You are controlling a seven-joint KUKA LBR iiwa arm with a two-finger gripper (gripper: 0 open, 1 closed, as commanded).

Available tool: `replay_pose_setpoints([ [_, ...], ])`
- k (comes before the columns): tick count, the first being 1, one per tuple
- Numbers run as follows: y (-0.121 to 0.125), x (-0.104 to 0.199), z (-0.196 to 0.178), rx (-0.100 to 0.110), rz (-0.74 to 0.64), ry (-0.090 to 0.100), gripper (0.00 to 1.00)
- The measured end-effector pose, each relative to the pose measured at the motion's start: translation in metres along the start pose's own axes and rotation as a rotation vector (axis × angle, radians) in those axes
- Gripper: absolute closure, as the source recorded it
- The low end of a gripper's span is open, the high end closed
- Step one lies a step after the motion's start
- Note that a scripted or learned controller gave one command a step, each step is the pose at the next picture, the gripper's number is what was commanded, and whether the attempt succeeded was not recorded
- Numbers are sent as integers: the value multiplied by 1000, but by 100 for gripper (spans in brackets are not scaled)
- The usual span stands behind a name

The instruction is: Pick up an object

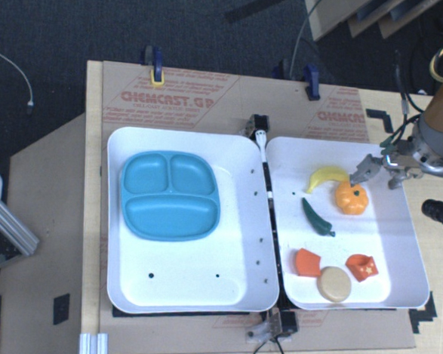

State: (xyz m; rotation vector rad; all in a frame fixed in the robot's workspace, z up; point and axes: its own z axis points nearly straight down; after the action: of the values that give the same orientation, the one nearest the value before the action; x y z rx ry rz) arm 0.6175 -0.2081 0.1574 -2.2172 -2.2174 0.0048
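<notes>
In the right bin (398, 245) lie a yellow banana (325, 177), an orange pumpkin-like fruit (351, 199), a dark green chili (318, 218), an orange-red block (307, 262), a red piece (362, 267) and a beige round disc (334, 284). My gripper (379, 174) hangs over the bin's far right part, just above and to the right of the orange fruit. Its two fingers are spread, and nothing is between them. One fingertip (363, 170) is close to the banana's right end.
The left bin (199, 284) holds a blue divided plate (171, 195). A black hinge strip (268, 206) runs between the bins. Blue clamps (156, 60) hold the cardboard base at the back. Cables hang near the arm at the right.
</notes>
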Motion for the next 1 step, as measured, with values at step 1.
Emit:
replay_pose_setpoints([
  [1, 0, 5, 43, -1, -1, 0, 0],
])
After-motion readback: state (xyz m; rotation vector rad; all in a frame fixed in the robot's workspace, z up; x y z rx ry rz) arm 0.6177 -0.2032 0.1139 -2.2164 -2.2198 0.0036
